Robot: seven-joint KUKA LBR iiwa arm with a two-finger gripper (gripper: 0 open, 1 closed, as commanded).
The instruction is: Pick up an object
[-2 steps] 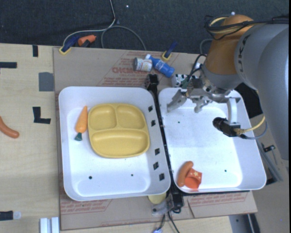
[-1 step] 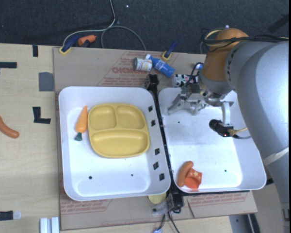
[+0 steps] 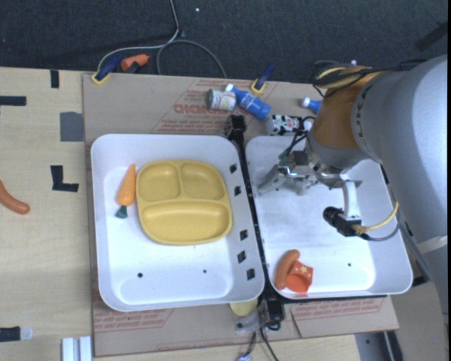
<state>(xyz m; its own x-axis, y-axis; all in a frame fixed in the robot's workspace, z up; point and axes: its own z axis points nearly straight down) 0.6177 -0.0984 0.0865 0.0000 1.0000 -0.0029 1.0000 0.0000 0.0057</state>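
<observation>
We are looking down on the two white bins, and the grey arm [image 3: 406, 126] with its orange band [image 3: 338, 122] reaches in from the right over the right bin [image 3: 323, 224]. The pincer [image 3: 286, 177] sits low over the upper left part of that bin, close to the divider between the bins. We cannot tell whether it is wide or narrow; the metal parts blur together at the wrist, and we see nothing clearly held.

Well below the pincer, toward the near edge of the same bin, lies a red-orange sausage [image 3: 286, 266], and touching it on its right is a small red-orange block [image 3: 301, 277]. The sausage's long axis runs on a slant, its upper end tipped right toward the bin's middle, its lower end pointing toward the bin's near left corner. Both lie well apart from the pincer.

Off to the pincer's left, across the divider, the left bin [image 3: 173, 284] carries a yellow divided plate [image 3: 184, 201]. Just beyond the plate's far side from the pincer lies a toy carrot [image 3: 126, 186], long axis nearly up and down the view, orange tip pointing up, green stub at the bottom.

Further left still, out on the bench [image 3: 30, 277], rests another sausage [image 3: 9, 196]. Above the pincer, on the cardboard, lies a blue and white bottle [image 3: 240, 100].
</observation>
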